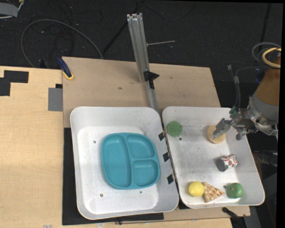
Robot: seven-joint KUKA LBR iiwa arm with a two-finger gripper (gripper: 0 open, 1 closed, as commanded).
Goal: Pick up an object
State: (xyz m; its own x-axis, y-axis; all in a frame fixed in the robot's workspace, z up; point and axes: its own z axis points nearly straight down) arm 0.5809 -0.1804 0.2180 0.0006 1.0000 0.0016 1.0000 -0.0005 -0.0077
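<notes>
- The gripper (230, 129) hangs over the right bin (198, 120), at about two o'clock inside it. The grey arm with its orange band comes in from three o'clock.
- Its two fingers are spread apart. One finger (220, 129) points down at a round tan disc (216, 134) and looks like it touches the disc's top. The other finger sits off toward three o'clock.
- Nothing sits between the fingers, so the gripper holds nothing yet.
- I think the disc is the thing it wants to pick, because the fingers are right by it. But the disc is under one finger, not in the middle, so a squeeze here may miss it.
- More things wait in the same bin. A bumpy green ball (174, 128) is at ten o'clock, near the wall.
- A small grey and red thing (227, 162) lies near the middle, toward four o'clock.
- Along the six o'clock edge sit a yellow ball (196, 189), a toy pizza slice (213, 192) and a green apple (234, 189). The yellow ball and the slice touch.
- The left bin (83, 132) holds a blue tray (130, 160) with three parts. It lies flat in the middle.
</notes>
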